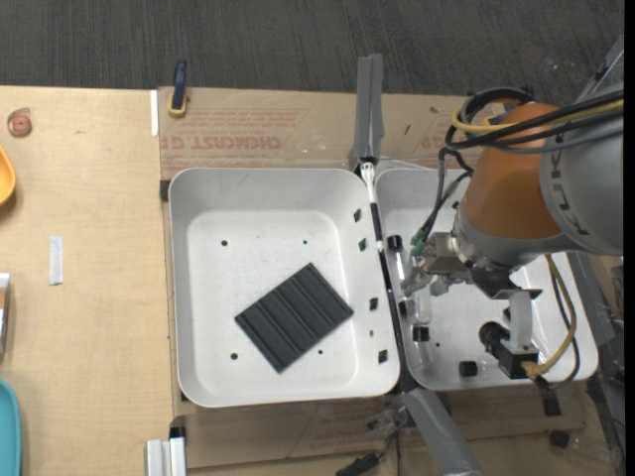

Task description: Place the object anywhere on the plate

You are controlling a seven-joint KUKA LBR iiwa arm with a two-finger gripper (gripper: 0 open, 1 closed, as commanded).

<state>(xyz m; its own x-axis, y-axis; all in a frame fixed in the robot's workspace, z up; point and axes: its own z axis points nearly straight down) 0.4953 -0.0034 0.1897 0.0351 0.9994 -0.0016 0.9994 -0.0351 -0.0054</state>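
Observation:
A dark grey ribbed plate (295,317) lies flat and turned at a slant in the left bin (198,266), a little below its middle. Nothing rests on the plate. My gripper (419,300) hangs low over the right bin (437,181), close to that bin's left wall and well to the right of the plate. The orange and grey wrist hides most of the right bin's floor. I cannot make out any object between the gripper's parts. A small dark piece (466,369) sits on the right bin's floor near the front.
A divider wall with black clips (382,266) separates the two bins. The cardboard bench (89,296) stretches to the left, with a blue clamp (180,75) at the back and orange and teal items at the far left edge.

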